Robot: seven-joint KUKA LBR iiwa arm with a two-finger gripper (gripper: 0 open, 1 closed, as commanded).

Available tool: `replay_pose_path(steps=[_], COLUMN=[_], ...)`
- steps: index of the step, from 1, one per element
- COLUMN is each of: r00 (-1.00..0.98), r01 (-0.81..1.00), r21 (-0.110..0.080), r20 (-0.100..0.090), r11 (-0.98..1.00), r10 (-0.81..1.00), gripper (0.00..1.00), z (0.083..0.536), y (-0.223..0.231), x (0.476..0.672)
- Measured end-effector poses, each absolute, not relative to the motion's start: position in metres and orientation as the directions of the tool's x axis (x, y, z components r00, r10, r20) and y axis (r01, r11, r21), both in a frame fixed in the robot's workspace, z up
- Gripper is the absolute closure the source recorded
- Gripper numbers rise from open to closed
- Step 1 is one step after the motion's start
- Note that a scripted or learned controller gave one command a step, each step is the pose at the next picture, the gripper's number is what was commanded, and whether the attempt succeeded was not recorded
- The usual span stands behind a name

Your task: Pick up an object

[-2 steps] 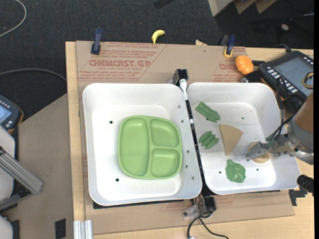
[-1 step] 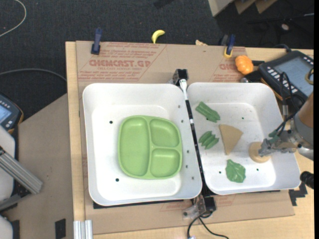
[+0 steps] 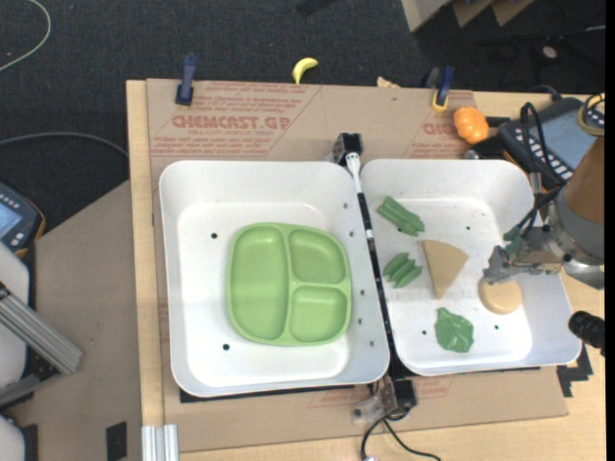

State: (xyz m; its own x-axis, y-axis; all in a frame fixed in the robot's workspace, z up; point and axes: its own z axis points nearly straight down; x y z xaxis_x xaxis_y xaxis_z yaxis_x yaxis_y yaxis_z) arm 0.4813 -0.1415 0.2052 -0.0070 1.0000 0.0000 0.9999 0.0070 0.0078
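White plastic all over this one: two shallow white bins side by side on a cardboard-covered counter, and the action is in the right-hand bin. The end effector sits low over that bin's right side, reaching in from the grey arm, and how far it is parted I cannot tell from up here. Right beneath its tip, touching or nearly so, lies a round tan disc-shaped piece; whether anything is actually gripped is not visible. Just left of the end effector sits a tan wedge-shaped piece, lying flat. Further left of it, a small green ridged piece, and up above that, a longer green leafy piece. Below and left of the end effector, near the bin's front wall, rests a crumpled dark green leaf-shaped piece. Well away to the left, in the left-hand bin, lies a light green three-compartment plate. Behind the end effector, on the counter's back corner, sits a small orange round object.
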Motion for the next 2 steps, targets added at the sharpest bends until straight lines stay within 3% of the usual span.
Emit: replay_pose_path(steps=[2], r00=[-0.008], r01=[1.000], r21=[0.009], r20=[0.002], r11=[0.008], r10=[1.000], gripper=[1.00], z=[0.324], y=[-0.028], x=[0.481])
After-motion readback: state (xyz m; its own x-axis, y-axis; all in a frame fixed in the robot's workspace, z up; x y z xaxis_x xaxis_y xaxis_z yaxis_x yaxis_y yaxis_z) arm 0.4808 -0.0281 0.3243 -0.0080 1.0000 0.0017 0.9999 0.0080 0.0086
